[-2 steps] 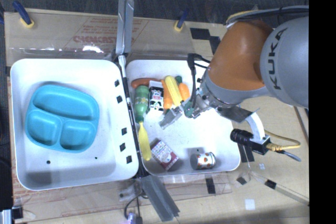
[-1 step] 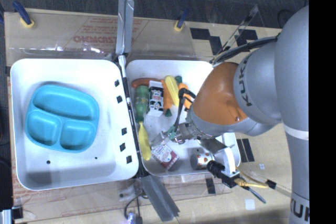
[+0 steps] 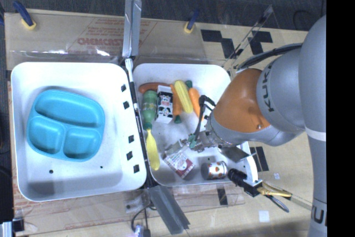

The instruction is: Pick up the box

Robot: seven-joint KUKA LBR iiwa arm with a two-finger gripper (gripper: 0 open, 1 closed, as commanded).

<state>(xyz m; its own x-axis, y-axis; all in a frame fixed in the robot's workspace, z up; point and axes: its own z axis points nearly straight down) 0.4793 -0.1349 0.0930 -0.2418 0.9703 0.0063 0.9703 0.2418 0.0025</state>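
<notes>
box pick-up: arm over the right bin, grasp not yet confirmed

box [image 3: 164, 104], white with a black cow-like print, lies in the far-left part of the right bin [image 3: 222, 72], between a green bottle [image 3: 149, 107] on its left and a yellow corn-like piece [image 3: 182, 97] on its right, a carrot [image 3: 194, 101] just beyond. largest first: the grey and orange arm [image 3: 260, 105] reaches in from the right, the left bin [image 3: 22, 119] holds a blue tray [image 3: 66, 124], and the gripper [image 3: 191, 141] hangs low mid-bin above a crumpled packet [image 3: 178, 159], near of the box and apart from it. i cannot tell its grasp state. this looks like the approach step; next it would need to shift far-left and centre over the box.
</notes>
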